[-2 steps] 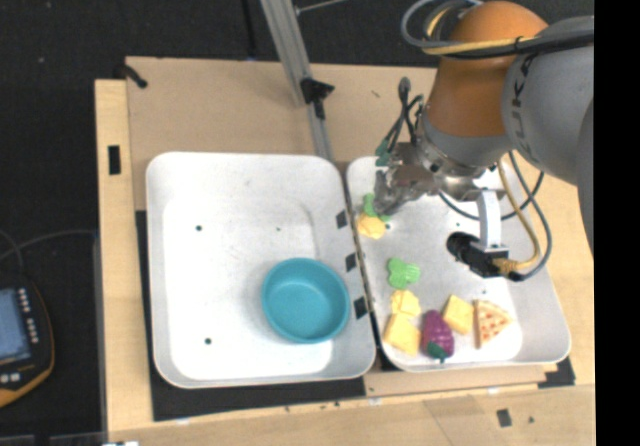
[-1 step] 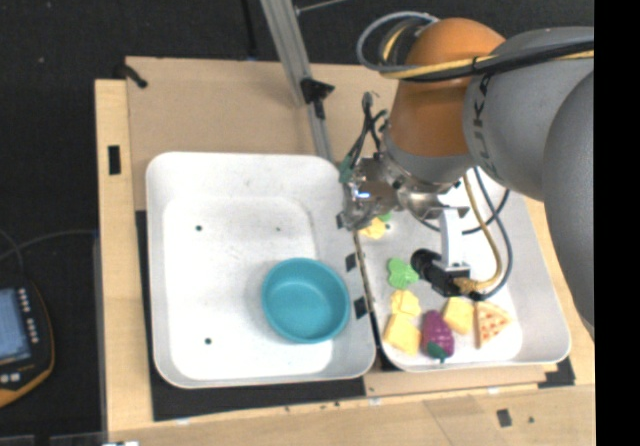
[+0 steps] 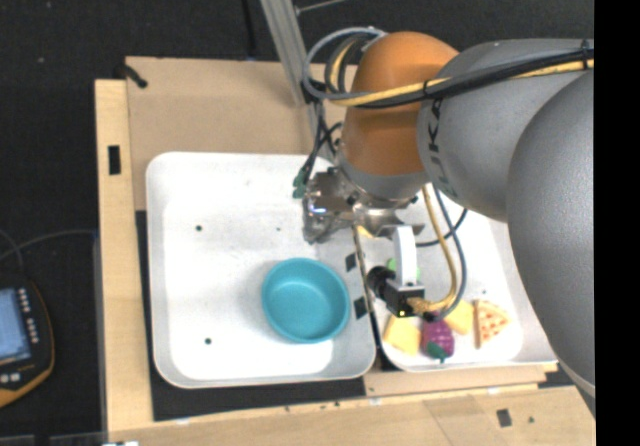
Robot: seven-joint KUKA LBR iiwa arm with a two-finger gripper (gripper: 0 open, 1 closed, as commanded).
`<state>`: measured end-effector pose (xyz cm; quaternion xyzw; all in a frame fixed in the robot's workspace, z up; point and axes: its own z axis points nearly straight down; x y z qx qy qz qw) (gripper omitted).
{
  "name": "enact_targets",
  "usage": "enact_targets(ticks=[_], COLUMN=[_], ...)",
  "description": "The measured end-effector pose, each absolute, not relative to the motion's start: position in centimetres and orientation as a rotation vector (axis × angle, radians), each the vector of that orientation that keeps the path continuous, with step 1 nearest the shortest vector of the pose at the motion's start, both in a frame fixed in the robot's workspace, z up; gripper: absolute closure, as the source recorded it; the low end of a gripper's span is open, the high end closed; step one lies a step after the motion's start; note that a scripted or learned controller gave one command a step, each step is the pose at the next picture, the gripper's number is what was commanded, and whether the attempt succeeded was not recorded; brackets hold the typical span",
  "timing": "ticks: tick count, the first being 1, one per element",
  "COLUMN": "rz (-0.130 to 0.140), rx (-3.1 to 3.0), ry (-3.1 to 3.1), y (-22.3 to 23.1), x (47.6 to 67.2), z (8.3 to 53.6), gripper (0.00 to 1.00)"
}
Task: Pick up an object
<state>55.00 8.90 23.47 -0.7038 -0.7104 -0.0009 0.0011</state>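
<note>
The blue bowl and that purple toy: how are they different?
The bowl is light blue, round and hollow; the purple toy is dark and lumpy. The bowl is much bigger than the toy. The bowl sits apart in the left bin; the toy lies in the right bin, crowded against yellow pieces. Both lie near the bins' front edges.

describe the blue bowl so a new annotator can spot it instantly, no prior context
Start with the left of the two shallow white plastic bins. The round turquoise-blue plastic bowl sits upright near that bin's lower right corner, close to the wall shared with the right bin. It is the large blue thing there; the small yellow pieces, purple toy and pizza-slice toy lie in the right bin.
</note>
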Motion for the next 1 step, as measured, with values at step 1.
enact_targets(ticks=[1], rz=[-0.003], rx=[-2.219], ry=[-2.223], y=[8.52], x=[55.08], z=[23.45], gripper=[0.0])
